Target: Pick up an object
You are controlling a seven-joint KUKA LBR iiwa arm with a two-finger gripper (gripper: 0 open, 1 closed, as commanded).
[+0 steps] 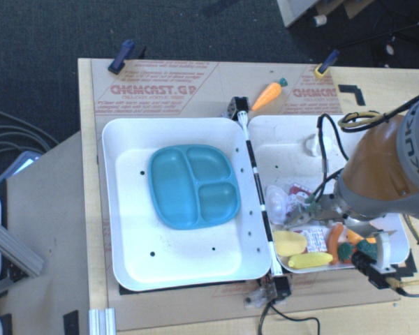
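My gripper (314, 211) hung low over the right bin (286, 135), its grip hidden from me, above the clutter where a yellow banana (309, 260) lay near the front wall, long axis running left to right, beside an orange carrot (335, 239).

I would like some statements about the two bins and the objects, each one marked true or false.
1. A blue divided plate lies in the left bin. True.
2. The toy carrot lies inside the right bin. False: it lies on the board beyond the bins, near the divider's far end.
3. The arm is over the right bin. True.
4. The yellow pieces sit on the blue divided plate. False: they lie at the near edge of the right bin.
5. Two clamps, one blue and one with yellow, grip the board's far edge. True.
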